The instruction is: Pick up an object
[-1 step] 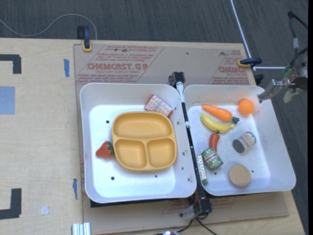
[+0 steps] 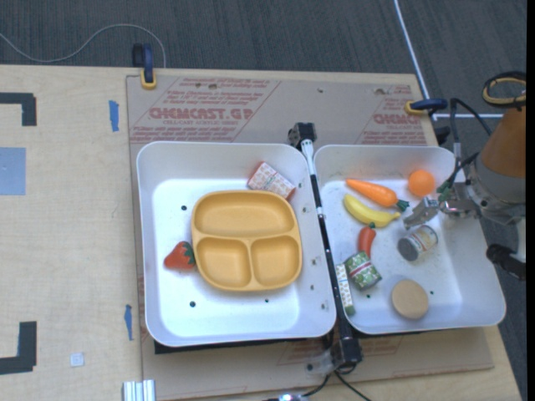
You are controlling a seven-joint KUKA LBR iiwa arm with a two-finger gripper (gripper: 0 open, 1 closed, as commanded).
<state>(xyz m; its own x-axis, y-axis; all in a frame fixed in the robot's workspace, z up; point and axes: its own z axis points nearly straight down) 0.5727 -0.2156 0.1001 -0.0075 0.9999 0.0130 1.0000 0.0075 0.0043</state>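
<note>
Two shallow white bins side by side on a cardboard sheet (image 2: 201, 107) over the tabletop (image 2: 58, 224).

Left bin (image 2: 159, 307): yellow three-compartment plate (image 2: 247, 239) in the middle. A strawberry toy (image 2: 179, 257) touches the plate's left edge; its right side is partly tucked under the rim. A small printed packet (image 2: 272, 179) lies just beyond the plate's far edge, lower corner cut off by the plate.

Right bin (image 2: 476, 307): carrot (image 2: 373, 192) at the far side, banana (image 2: 369, 213) just beside it, both nearly touching. Orange ball (image 2: 421, 182) to the right of the carrot. Red chili (image 2: 366, 241) below the banana. Green labelled can (image 2: 364, 271) lying near the divider, label too small to read. Tan round disc (image 2: 410, 298) near the front. Silver tin (image 2: 417, 242) on its side, middle of the bin.

Arm enters from the right, mostly cut off by the frame edge; orange band partly seen. End effector (image 2: 422, 215) low over the right bin, between the orange ball and the silver tin, just above the tin. Metal parts blur together here — cannot tell whether it is wide or narrow, and nothing can be made out in its grip.

Dark clamp (image 2: 302, 132) sits at the far end of the seam between bins; cables trail at the right
</note>
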